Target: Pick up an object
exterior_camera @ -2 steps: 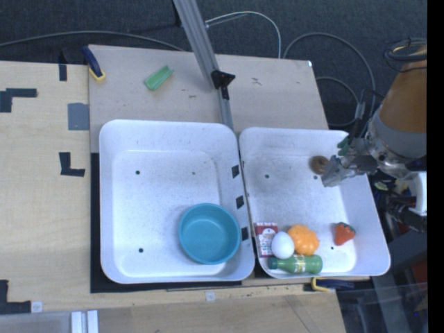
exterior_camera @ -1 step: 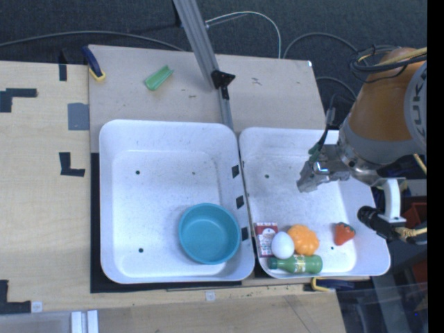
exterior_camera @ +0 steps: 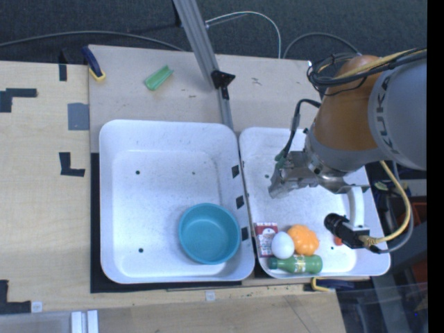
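In the right bin (exterior_camera: 258, 151), several small objects lie along the near edge: a red and white carton (exterior_camera: 265, 236), a white egg-like ball (exterior_camera: 282, 245), an orange fruit (exterior_camera: 303, 238) and a green bottle (exterior_camera: 297, 263) lying on its side. My gripper (exterior_camera: 279, 183) hangs over the middle of that bin, up and left of the cluster, apart from it. The grey wrist and the orange band cover most of it from above. Nothing shows between the fingers.
A blue bowl (exterior_camera: 208, 232) sits in the left bin (exterior_camera: 125, 186), near its front right corner. A slanted metal pole (exterior_camera: 201, 40) crosses the back of the bench. A green object (exterior_camera: 158, 78) and a blue-yellow clamp (exterior_camera: 92, 62) lie behind the bins. Cables trail at right.
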`<state>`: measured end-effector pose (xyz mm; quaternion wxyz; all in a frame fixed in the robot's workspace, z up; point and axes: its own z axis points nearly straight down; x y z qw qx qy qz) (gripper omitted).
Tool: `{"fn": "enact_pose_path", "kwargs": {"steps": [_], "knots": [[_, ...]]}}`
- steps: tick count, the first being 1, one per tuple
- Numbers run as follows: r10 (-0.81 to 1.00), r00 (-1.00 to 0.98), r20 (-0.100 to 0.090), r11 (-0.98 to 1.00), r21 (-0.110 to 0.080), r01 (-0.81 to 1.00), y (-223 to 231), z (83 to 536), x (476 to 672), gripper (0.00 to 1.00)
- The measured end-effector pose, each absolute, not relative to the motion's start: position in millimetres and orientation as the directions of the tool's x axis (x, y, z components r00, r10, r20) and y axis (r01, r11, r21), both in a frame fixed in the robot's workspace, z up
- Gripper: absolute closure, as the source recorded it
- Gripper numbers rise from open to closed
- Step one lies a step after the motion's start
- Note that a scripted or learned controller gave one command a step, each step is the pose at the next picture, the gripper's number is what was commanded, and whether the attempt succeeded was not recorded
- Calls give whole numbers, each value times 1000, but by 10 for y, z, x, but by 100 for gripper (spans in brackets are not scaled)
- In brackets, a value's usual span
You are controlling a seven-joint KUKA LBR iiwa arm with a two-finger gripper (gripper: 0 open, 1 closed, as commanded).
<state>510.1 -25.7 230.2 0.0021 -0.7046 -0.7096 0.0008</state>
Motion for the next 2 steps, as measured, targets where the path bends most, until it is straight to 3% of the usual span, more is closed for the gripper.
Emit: {"fn": "enact_pose_path", "kwargs": {"steps": [2], "knots": [[1000,-7,1,7,-4,1000,787,2161,5005,100]]}}
